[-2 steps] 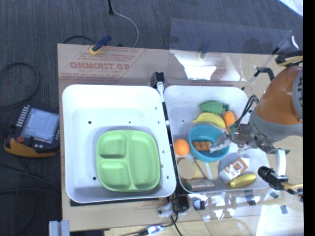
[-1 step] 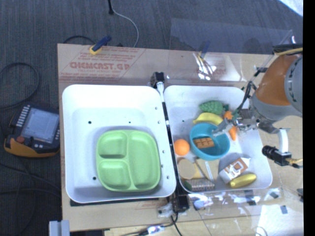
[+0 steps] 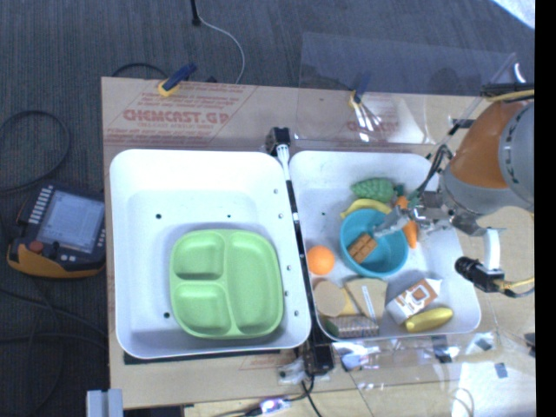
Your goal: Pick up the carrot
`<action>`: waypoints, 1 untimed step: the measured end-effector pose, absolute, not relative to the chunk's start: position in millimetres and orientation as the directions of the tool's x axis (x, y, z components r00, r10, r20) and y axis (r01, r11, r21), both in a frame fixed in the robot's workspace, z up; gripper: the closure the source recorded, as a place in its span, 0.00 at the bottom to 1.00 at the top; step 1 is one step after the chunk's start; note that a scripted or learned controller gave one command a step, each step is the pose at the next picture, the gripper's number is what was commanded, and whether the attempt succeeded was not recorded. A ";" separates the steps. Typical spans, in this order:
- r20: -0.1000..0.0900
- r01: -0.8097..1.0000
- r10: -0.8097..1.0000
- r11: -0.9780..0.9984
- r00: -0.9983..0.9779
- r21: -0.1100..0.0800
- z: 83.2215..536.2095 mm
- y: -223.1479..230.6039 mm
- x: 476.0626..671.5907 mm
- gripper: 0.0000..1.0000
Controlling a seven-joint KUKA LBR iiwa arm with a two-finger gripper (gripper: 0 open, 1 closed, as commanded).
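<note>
A: Where is the carrot (image 3: 405, 225) right now?

B: In the right bin (image 3: 304, 198), against the right-hand rim of the blue bowl (image 3: 372, 243). It shows as a thin orange piece, tilted, with its upper end near the green leafy toy (image 3: 376, 188) and its lower end just past the bowl's edge.

A: And the jaws (image 3: 415, 218)?

B: They sit right at the carrot, at the end of the grey arm with its orange band (image 3: 483, 151) coming in from the right. Dark finger parts overlap the orange piece, but whether they are spread or closed on it I cannot tell; that spot is too small and cluttered.

A: What else lies in that bin?

B: A yellow banana (image 3: 366, 206) between the leafy toy and the bowl, a brown block (image 3: 362, 248) inside the bowl, an orange ball (image 3: 321, 260) just left of the bowl, a slice of bread (image 3: 332, 299) below it, a small carton (image 3: 412, 301), and a yellow-green piece (image 3: 429, 319) near the bottom right corner.

A: The left bin (image 3: 139, 181)?

B: It holds a green divided plate (image 3: 228, 282), lying flat. On the floor to the left of the tabletop (image 3: 130, 120) rests a handheld pendant (image 3: 57, 230).
</note>
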State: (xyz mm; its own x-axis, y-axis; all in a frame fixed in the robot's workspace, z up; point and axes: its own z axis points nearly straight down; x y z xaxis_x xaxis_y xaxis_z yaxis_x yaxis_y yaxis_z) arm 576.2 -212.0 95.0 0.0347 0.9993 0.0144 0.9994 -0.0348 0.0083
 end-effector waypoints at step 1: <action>0.000 0.999 0.999 -0.032 0.032 0.024 107.4 -215.4 579.8 1.00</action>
State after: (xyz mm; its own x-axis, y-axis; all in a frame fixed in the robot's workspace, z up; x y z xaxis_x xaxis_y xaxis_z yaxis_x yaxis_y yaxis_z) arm 579.8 -215.4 107.4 0.0317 0.9995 0.0001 0.9992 -0.0317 0.0236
